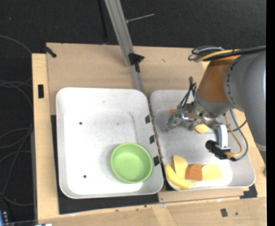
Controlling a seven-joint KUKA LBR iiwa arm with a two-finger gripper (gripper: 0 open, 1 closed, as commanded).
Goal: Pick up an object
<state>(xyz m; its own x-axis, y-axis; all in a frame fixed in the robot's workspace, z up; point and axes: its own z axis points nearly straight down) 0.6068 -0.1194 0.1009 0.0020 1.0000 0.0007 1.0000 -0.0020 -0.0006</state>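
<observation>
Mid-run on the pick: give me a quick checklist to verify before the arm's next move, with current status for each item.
1. Gripper located over the right bin: ok.
2. Object seen between the fingers: cannot tell; a small yellow piece sits right beside the gripper.
3. Targets available: ok; yellow and orange items are piled at the right bin's front edge.
4. Green bowl in the left bin, away from the arm: ok.
5. Cables near the wrist clear of the pile: cannot tell.

Bowl in left bin; toys, seemingly, right.
</observation>
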